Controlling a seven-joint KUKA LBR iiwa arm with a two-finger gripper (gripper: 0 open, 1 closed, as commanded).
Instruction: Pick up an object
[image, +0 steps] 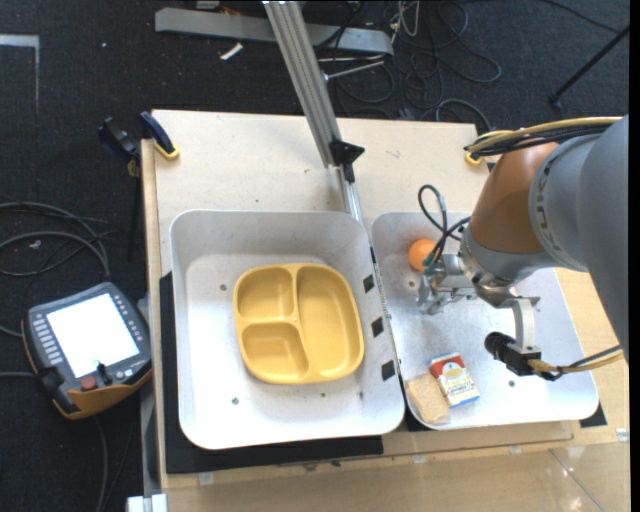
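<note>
A: Dark carpet with loose cables around a pale bench (250, 160); teach pendant (85, 345) on the floor at left. Two white bins?

B: Yes. Left bin (200, 400) has a yellow divided plate (298, 322) lying flat in the middle. Right bin (575, 395) has an orange ball (421, 253) near its far left corner, plus a small red-and-white box (455, 380) and a tan sponge-like block (428, 398), touching, at the near edge.

A: Arm?

B: Enters from right, wrist over the right bin. Jaws (432, 295) point left, low, just beside the ball on its near side.

A: Spread or pinching?

B: Cannot tell, too cluttered. Nothing visibly held.
</note>
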